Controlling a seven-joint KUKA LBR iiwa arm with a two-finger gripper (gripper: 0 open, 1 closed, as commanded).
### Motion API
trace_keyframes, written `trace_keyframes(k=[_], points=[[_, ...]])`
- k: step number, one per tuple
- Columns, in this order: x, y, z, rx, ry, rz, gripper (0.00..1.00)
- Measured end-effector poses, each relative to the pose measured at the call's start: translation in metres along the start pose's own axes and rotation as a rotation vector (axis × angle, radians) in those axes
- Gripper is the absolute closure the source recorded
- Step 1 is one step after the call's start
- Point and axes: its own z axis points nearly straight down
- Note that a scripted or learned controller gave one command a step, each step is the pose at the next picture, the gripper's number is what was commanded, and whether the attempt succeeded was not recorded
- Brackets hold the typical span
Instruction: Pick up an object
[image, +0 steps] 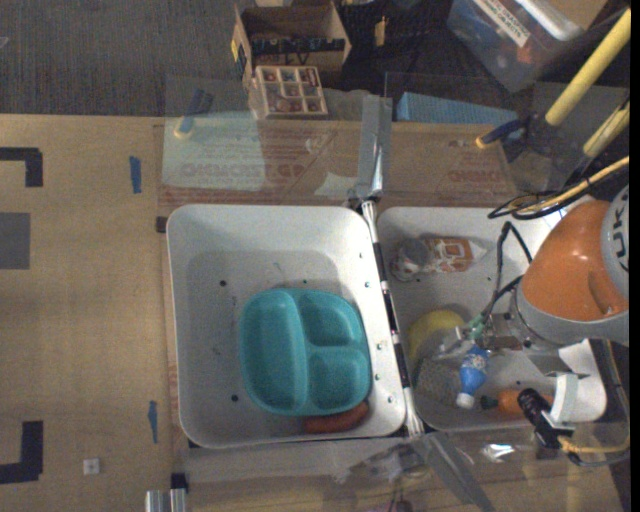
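The gripper (478, 345) hangs low over the yellow ball (437, 330) in the right bin (520, 415); I cannot tell its state, and nothing looks lifted yet.

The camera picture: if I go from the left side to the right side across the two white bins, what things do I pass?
Teal divided plate → yellow ball → little bottle with a blue cap → orange part of the robot arm.

orange item (335, 421): mostly hidden under teal tray (302, 351) | arm (575, 280): cut off right
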Motion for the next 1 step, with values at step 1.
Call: trace_keyframes(k=[1], points=[[-0.0015, -0.0012, -0.0081, 0.002, -0.001, 0.003, 1.0]])
